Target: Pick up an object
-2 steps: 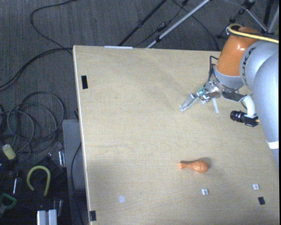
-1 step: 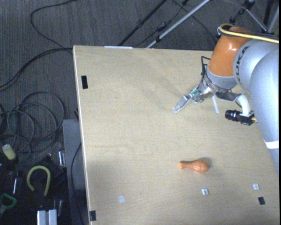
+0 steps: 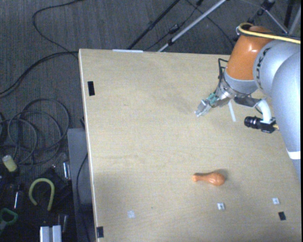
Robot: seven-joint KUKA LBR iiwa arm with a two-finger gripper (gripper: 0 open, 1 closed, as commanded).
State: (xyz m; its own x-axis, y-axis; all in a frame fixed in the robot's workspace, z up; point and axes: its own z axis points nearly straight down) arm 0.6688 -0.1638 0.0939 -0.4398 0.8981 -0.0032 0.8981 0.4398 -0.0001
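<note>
An orange pear-shaped object [image 3: 210, 178] lies on its side on the tan bench top [image 3: 141, 135], toward the lower right, its narrow end pointing left. My gripper [image 3: 203, 107] reaches in from the right and hangs above the bench in the upper right, tilted down and to the left. It is well apart from the orange object, which lies below it in the view. Nothing shows in the gripper. The grey arm with its orange band [image 3: 247, 54] stands behind it.
Small square markers [image 3: 220, 205] and black tape marks [image 3: 91, 88] dot the bench. The bench's left edge [image 3: 86, 135] drops to a floor with cables [image 3: 30, 130] and tools. Tripod legs [image 3: 202, 14] cross the floor beyond the far edge.
</note>
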